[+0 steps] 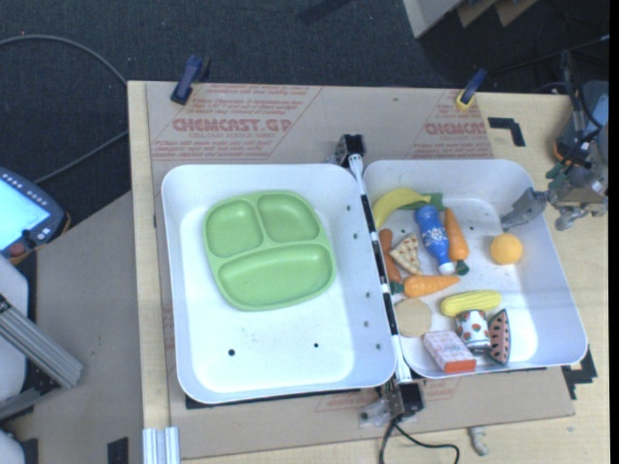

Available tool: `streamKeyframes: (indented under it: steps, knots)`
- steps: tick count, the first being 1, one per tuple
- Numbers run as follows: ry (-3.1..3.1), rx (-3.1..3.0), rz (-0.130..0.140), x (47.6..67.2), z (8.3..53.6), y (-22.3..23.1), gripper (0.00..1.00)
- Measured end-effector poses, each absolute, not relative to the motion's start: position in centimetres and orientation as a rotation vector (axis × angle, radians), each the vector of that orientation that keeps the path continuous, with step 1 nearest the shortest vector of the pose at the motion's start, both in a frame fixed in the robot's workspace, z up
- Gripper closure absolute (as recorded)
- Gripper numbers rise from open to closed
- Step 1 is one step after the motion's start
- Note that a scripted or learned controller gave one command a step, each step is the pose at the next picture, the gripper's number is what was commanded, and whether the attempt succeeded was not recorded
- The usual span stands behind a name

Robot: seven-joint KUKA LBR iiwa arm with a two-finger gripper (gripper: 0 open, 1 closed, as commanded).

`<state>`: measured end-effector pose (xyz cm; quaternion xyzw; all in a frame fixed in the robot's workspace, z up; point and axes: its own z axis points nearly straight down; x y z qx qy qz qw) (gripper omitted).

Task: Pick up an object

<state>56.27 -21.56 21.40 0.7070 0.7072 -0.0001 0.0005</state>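
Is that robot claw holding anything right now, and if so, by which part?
Nothing is held. The grey two-finger gripper hangs over the right white bin, with no object between its jaws. The round orange ball lies below it in the bin, apart from it.

I see two bins side by side on the desk (pixel 290 114). The left bin (pixel 193 356) holds a tray (pixel 268 249). The right bin (pixel 561 327) holds the toys: bottle (pixel 432 237) at centre, banana (pixel 398 202) behind it, ball (pixel 506 249) to its right, corn (pixel 471 303) and box (pixel 448 351) in front.
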Motion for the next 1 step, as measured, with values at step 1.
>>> streamKeyframes:
  steps: [1]
  knots:
    - [2.222,2.220,0.001,57.95,8.44,-11.94,0.00]
